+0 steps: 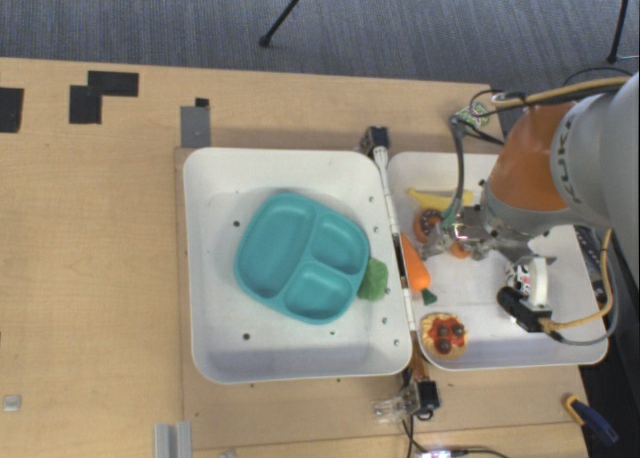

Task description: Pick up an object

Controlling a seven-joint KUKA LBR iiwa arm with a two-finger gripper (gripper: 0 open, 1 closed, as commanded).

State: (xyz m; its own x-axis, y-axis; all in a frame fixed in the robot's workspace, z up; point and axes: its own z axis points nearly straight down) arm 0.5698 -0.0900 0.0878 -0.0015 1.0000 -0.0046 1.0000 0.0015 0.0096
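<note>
Carrot (414,268) and the other small food toys lie in the right bin (575,351), none lifted yet. Gripper (455,231) hangs low over them; I cannot tell its jaw state.

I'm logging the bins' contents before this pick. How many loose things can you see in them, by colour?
Teal: 1, divided plate
Green: 1, small piece
Orange: 1, carrot
Yellow: 1, banana
Tan with red: 1, round pastry
Total: 5; the arm hides some.
</note>
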